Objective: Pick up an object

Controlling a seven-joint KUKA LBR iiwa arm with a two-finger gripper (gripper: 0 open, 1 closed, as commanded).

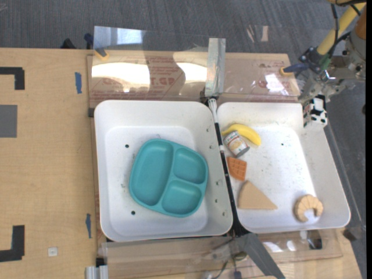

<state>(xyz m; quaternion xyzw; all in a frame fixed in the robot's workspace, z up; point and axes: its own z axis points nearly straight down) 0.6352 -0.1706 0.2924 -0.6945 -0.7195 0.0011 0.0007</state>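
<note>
My gripper (317, 95) hangs over the far right corner of the right bin (290, 214). A small black-and-white object (317, 111) sits directly beneath it, at the bin's rim; whether it is gripped or resting there is unclear. Inside the right bin lie a yellow banana (246, 133), a small jar (235, 143), an orange waffle-like square (237, 168), a tan wedge (254, 197) and a croissant (308, 207).
The left bin (110, 127) holds a teal divided plate (168, 176). A raised divider (221, 156) separates the two bins. Clear plastic panels stand behind them. The arm and its cables occupy the upper right corner.
</note>
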